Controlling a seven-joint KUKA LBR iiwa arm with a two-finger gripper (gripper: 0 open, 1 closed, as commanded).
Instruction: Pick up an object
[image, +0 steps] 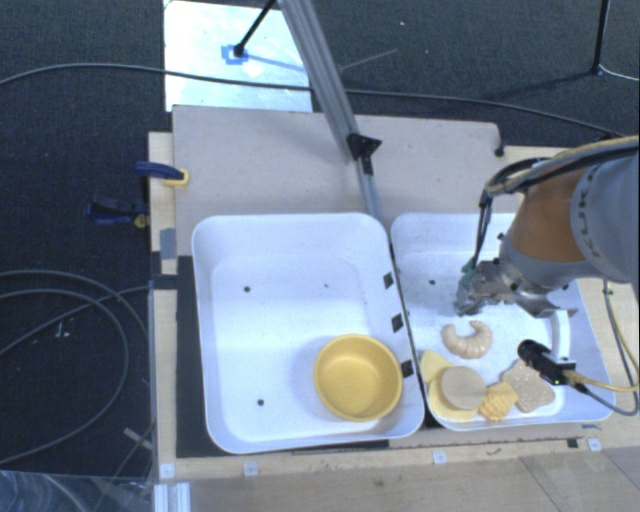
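From where I stand, 2 shallow white bins sit side by side on the bench. The left bin holds a yellow bowl near its front right corner. The right bin has a small heap of toy food along its near edge: a pale croissant, a round tan disc that may be a cookie or a bun, a wavy yellow chip-like piece and a tan cracker-like slab.

The grey arm with its orange band reaches in from the right, and the gripper is low inside the right bin, just beyond the croissant on its far side and very close to it. Whether it touches the croissant I cannot tell. Nothing is visibly caught in it, and whether it is spread or closed I cannot tell from this angle.

The croissant looks the likely target, being nearest. I would judge it light and probably stiff plastic, smooth enough to slip. Its curved, tapering ends would squirt out of a pinch, so the thick middle of the arc, taken across its width, seems the safest hold. It lies slightly apart from the heap, which should help
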